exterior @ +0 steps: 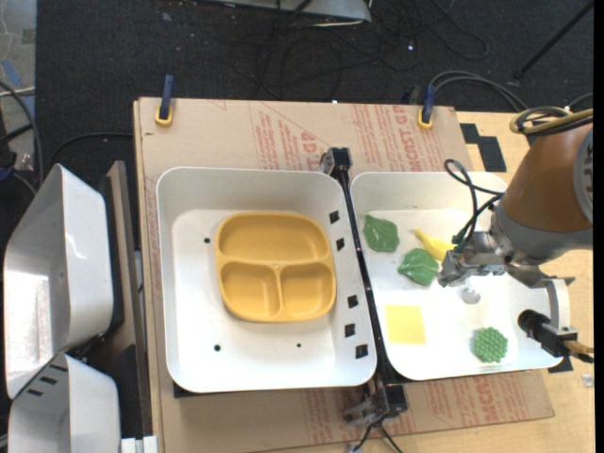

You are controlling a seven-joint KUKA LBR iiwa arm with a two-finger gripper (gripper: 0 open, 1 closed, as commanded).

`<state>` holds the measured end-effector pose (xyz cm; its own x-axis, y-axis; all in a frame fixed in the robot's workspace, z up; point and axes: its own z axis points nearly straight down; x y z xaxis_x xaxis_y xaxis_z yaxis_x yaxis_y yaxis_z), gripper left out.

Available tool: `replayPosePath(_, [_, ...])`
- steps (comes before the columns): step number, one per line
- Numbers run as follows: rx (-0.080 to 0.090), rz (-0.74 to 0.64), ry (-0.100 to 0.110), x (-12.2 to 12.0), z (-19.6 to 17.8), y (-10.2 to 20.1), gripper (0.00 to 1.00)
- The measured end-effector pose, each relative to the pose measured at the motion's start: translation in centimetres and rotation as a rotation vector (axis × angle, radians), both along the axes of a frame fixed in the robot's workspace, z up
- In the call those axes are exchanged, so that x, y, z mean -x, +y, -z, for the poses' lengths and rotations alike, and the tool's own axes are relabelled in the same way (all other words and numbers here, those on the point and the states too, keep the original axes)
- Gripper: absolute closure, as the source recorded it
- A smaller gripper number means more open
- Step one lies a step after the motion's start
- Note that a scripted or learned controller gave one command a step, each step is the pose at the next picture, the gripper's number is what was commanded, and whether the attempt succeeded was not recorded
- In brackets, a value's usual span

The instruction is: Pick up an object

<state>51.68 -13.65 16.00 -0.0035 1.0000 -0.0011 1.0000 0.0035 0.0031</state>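
Note:
The right bin [415, 189] holds two green leaf-like pieces [381, 232] [418, 267], a small yellow banana-shaped piece [431, 244], a flat yellow square [405, 325] and a round green bumpy piece [489, 344]. My gripper [466, 289] hangs low over the right bin's middle, just right of the lower green leaf and the banana piece. Nothing shows between its fingers from this angle.
The left bin [179, 206] carries a yellow three-compartment tray [276, 264]. A black divider strip [357, 262] runs between the bins. The arm's orange band [557, 177] and grey wrist cover the right bin's far right side. White containers [52, 262] stand left of the bench.

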Motion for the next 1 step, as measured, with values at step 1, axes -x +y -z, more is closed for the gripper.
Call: replayPosePath(1, [0.0,0.0,0.001,-0.97,-4.73,-0.25,1.0])
